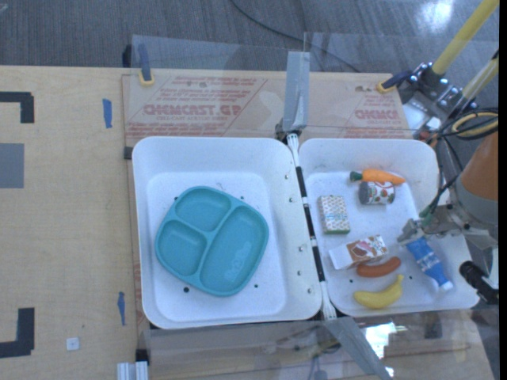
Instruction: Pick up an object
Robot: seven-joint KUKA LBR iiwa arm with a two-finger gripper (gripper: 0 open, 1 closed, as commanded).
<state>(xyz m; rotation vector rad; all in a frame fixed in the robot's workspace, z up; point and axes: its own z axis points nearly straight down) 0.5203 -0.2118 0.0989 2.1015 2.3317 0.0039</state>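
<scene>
Objects for picking lie in the right bin: a carrot and a small can toward the upper right of the frame, a patterned box at centre, then a carton, a sausage and a banana lower down. A blue tube lies at the right edge, just below the gripper, which sits low over the bin; whether it is wide or narrow I cannot tell. The left bin holds a teal divided plate.
</scene>
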